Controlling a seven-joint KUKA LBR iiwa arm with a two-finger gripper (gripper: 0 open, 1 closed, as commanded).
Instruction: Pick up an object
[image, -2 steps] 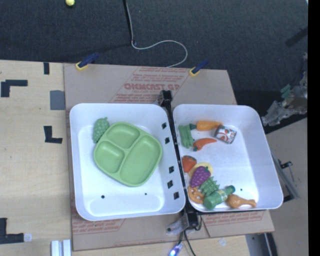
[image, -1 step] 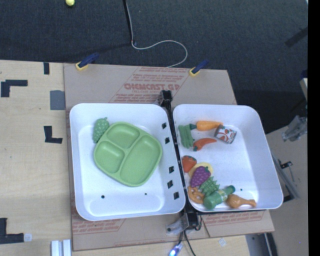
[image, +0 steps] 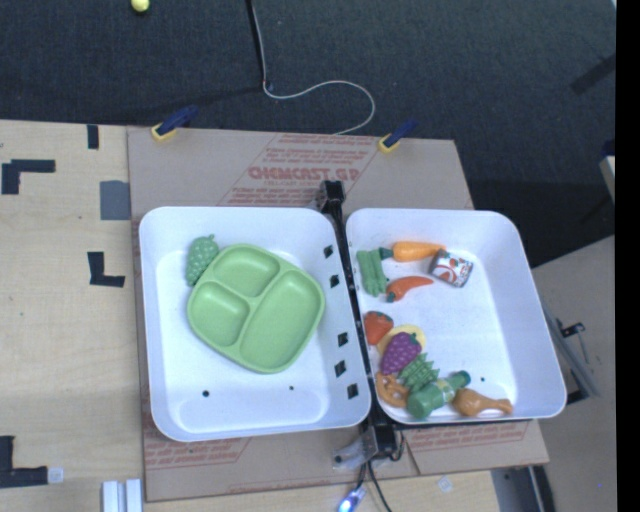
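Where toys crowd, right bin.

Green grapes — partly hidden behind green plate rim.

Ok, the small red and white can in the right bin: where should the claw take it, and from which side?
Probably straight down from above, across the middle of the can. It lies on its side, apart from the carrot to its left, with bare floor of the right bin on its other sides. Close across the round body, not the ends.
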